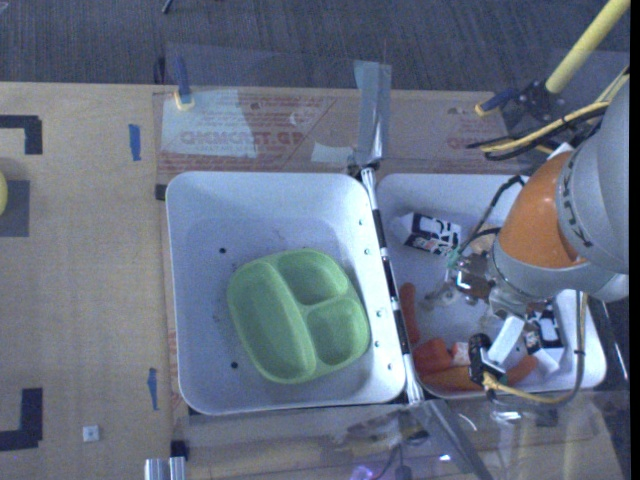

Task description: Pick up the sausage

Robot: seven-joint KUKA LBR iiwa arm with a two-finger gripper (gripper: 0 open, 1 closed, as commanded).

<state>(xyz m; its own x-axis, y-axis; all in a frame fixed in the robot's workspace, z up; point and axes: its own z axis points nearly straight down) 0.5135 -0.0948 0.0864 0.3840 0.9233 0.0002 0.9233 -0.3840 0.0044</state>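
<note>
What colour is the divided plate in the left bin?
Light green, seen plainly in the camera view: divided plate in the left bin.

I see a green divided plate [299,314] lying in the left bin [200,208]; a small black-and-white packet [432,234] lies in the right bin [392,200].

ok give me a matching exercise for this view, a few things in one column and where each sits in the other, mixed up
Things:
1. green three-compartment plastic plate
2. black and white small packet
3. red-orange long sausage
4. blue tape strip

Places:
A. on the wooden bench, left of both bins
B. right bin, far end
C. left bin, middle
D. right bin, along its left wall

Pairs: 1-C, 2-B, 3-D, 4-A
</note>
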